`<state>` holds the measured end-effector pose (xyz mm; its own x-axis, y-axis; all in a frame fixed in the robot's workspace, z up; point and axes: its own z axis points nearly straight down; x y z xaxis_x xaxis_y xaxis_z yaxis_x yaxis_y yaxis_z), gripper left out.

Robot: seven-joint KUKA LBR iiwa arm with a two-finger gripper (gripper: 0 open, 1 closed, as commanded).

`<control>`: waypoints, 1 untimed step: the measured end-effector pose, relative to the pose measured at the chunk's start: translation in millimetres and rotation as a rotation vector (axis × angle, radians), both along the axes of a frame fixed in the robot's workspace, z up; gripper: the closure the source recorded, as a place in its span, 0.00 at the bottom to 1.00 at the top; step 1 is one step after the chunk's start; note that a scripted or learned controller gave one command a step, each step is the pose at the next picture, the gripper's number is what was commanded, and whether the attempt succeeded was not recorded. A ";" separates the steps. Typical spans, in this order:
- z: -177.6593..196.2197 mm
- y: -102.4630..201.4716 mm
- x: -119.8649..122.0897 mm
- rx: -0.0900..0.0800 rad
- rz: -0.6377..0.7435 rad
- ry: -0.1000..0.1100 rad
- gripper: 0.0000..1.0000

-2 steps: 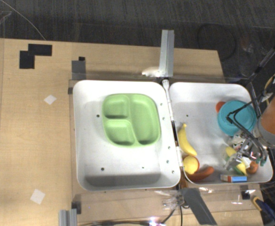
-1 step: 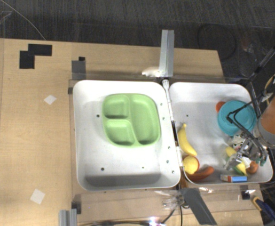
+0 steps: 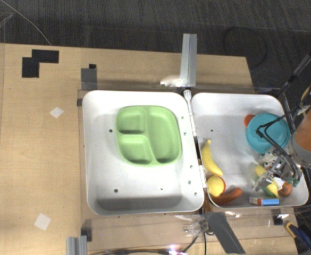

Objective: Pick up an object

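Observation:
The right bin (image 3: 224,113) holds a banana (image 3: 210,160), a yellow round fruit (image 3: 216,185), a reddish sausage-shaped item (image 3: 229,196), a teal bowl (image 3: 265,132) with an orange piece behind it, and a small blue and red item (image 3: 264,201). My gripper (image 3: 275,174) is low over the bin's right front corner, among small yellow and orange pieces. The wrist and cables hide how the gripper stands and whether anything is in it.
The left bin (image 3: 97,195) holds a green divided tray (image 3: 147,134). A metal post (image 3: 188,60) stands behind the seam between the bins. The arm's orange band (image 3: 310,132) sits over the right bin's right edge.

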<state>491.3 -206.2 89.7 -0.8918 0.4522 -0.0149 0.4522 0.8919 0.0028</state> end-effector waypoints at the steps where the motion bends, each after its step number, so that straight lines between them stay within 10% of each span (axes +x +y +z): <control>1: -0.2 1.4 14.0 0.004 -0.072 0.004 0.00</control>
<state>505.4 -204.8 89.4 -0.8572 0.5150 -0.0095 0.5149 0.8572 0.0044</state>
